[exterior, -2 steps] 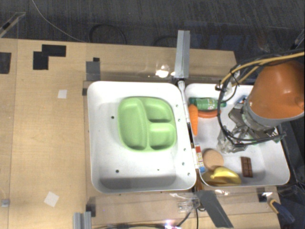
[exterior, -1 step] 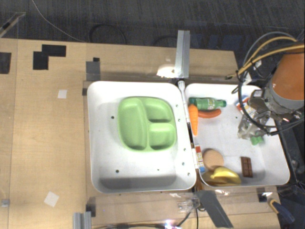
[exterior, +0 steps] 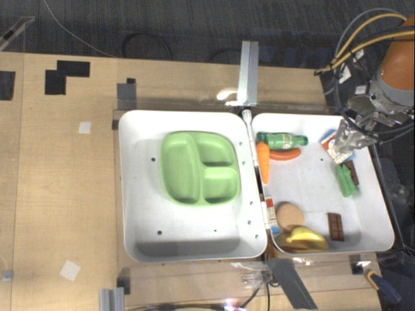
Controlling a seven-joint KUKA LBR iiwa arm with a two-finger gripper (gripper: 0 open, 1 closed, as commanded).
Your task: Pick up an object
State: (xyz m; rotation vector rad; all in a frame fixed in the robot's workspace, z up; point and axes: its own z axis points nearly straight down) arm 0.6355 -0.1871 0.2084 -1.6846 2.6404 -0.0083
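My gripper (exterior: 342,146) hangs over the far right part of the right bin (exterior: 382,229), reaching in from the right. A small red and blue object (exterior: 328,139) peeks out just left of it. Right below the gripper lie a green stick-shaped item (exterior: 347,181) and a thin brown piece (exterior: 351,169). Nothing is clearly seen held in the gripper. Along the bin's left side lie a green bottle (exterior: 283,139), an orange pepper (exterior: 286,153) and a carrot (exterior: 262,161). At the near end sit a brown bun (exterior: 290,214), a banana (exterior: 305,239) and a chocolate bar (exterior: 334,225).
The left bin (exterior: 139,232) holds a green divided plate (exterior: 198,167). A metal divider post (exterior: 248,76) stands at the far end between the bins. Cables (exterior: 363,31) loop at the far right above the arm's orange band (exterior: 399,70).
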